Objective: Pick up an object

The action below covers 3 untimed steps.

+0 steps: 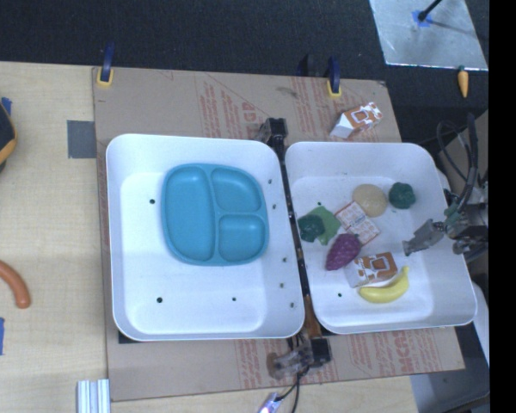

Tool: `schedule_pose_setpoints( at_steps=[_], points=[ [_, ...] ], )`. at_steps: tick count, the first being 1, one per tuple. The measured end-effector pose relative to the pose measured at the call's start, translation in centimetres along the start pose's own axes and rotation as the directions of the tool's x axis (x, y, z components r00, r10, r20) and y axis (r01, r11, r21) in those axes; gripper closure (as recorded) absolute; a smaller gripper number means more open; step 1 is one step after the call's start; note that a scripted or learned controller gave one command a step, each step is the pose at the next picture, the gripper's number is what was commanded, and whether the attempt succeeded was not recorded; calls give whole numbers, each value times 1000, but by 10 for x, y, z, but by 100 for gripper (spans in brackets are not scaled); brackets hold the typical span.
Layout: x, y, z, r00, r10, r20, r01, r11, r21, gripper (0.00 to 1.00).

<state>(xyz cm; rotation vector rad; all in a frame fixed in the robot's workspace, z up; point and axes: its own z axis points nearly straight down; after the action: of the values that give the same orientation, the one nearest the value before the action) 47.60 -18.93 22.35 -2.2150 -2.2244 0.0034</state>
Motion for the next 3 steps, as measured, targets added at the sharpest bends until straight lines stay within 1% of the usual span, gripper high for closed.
schedule_pose_setpoints(
  at_steps=[1, 2, 3],
  points=[
    [67, 54, 84, 1000, -3, 0, 3, 1000, 2, 0],
    [31, 92, 132, 1000, 1, 1, -1, 1000, -1, 0],
    [16, 167, 131, 1000, 0, 0, 0, 1000, -1, 0]
  ],
)
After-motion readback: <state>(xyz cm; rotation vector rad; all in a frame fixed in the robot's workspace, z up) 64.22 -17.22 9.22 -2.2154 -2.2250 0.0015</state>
